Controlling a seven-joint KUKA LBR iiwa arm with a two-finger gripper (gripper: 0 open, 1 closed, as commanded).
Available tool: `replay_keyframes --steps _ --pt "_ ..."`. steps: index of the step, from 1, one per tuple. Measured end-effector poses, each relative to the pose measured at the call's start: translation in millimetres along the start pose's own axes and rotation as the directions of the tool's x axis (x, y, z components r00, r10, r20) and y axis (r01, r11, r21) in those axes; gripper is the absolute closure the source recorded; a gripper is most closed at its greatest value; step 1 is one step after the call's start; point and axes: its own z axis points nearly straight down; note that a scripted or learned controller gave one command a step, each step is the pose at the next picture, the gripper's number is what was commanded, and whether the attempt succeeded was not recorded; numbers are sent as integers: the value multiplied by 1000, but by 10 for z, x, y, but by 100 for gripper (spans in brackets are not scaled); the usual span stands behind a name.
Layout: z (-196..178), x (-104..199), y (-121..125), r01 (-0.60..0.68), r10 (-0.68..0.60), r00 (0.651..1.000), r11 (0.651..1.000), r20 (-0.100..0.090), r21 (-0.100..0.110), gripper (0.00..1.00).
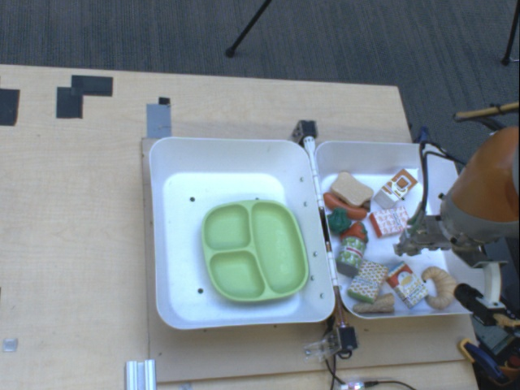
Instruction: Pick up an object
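Two white bins, left bin [162, 218] holding one green three-part plate [254, 250], right bin [370, 150] holding about ten small food items [382, 250], gripper [413, 242] low over them, jaw state unclear

Bright, even light; slightly soft.

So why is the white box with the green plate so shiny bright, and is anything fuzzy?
In the camera view, light glares off the floor of the left bin around the green tray, washing out the white; the arm's orange band looks soft and blurry at the right; the small toys in the right bin are small and a bit fuzzy.
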Motion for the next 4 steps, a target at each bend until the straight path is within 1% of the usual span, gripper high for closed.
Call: replay_keyframes --steps 1,2,3,4 --pt "0 0 -1 0 0 1000 1000 0 0 0" --pt "321 425 -105 -2 2 1000 1000 2 11 0" --pt "208 430 -80 0 0 1000 1000 2 6 100" --pt "206 413 -82 -2 2 1000 1000 5 5 0"
